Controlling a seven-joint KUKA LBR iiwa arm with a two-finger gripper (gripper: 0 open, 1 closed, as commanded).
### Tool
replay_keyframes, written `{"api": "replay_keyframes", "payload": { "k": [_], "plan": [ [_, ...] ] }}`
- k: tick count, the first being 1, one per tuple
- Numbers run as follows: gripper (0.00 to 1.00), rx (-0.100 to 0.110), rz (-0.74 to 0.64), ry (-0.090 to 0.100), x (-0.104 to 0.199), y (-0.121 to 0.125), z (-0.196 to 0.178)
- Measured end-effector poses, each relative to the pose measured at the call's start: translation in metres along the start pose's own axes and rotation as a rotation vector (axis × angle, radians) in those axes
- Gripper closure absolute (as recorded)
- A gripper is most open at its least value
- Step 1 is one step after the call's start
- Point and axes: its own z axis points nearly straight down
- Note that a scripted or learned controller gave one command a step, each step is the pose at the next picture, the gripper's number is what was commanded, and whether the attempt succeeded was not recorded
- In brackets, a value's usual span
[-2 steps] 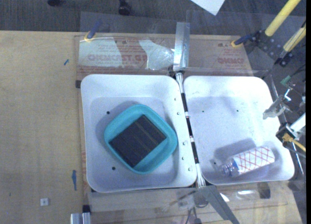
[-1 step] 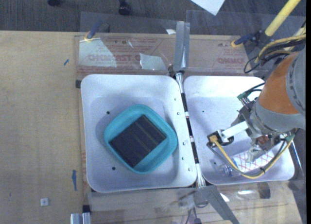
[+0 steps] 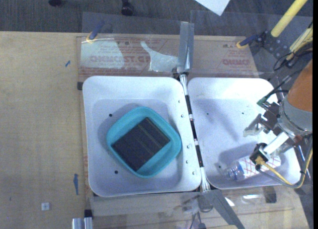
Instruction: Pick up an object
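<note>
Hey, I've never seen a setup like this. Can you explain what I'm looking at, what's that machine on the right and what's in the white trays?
One camera looks down at a slant on a bench. The grey and orange machine is a robot arm. Its gripper hangs over the right bin, where a small clear bottle lies. The left bin holds a teal dish with a dark ridged square inside. I can't tell that the gripper holds anything.
</note>
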Motion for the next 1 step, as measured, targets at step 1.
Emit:
{"api": "replay_keyframes", "payload": {
  "k": [1],
  "plan": [
    [0.00,0.005,0.165,-0.001,0.0214,-0.0090,0.0468]
  ]
}}
